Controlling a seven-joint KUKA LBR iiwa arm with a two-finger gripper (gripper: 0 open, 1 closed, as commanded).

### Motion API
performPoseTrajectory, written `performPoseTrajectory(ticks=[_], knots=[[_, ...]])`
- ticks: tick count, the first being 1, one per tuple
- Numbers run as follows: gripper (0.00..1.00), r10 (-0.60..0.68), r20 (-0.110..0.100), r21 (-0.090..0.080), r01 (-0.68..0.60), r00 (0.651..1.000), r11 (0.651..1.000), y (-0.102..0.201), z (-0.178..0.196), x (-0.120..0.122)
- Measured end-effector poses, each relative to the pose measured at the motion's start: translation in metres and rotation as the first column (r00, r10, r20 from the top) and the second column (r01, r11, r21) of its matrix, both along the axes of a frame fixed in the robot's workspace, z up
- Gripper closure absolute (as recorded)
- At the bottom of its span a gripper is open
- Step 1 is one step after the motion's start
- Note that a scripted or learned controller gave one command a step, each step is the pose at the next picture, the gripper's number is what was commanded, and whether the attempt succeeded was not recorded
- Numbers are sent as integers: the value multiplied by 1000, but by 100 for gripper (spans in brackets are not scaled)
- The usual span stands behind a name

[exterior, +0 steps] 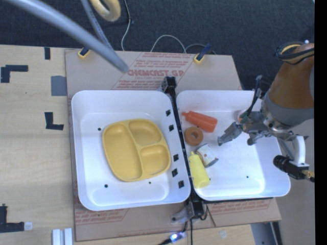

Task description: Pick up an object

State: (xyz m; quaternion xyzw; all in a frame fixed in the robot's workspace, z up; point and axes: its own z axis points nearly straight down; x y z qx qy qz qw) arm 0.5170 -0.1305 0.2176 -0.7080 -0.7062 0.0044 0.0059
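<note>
We saw two white bins side by side on the bench. The left bin (pixel 84 137) held one thing, a yellow tray (pixel 136 149) with three sections, lying flat near the middle. The right bin (pixel 255 185) held four small things, all on its left half. There was one orange carrot (pixel 201 119) near the top, lying on its side. Just below it sat one brown ring like a donut (pixel 193 136). Below that lay one small grey and white piece (pixel 205 154), and we could not tell what it was. One yellow bottle (pixel 198 170) lay beside the wall between the bins, touching the grey piece or very near it.

The one arm (pixel 291 88) came in from the right, over the right bin. Its gripper (pixel 236 131) hung above the bin floor, to the right of the donut and apart from all four things. We could not tell if its pincer was apart or together, and we saw nothing held in it.
</note>
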Motion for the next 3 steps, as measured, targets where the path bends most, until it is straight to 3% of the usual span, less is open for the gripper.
performPoseTrajectory(ticks=[1, 3], knots=[[0, 4, 12, -2, -4, 1000, 1000, 0, 6, 3], [0, 3, 8, -1, -3, 1000, 1000, -1, -99, 8]])
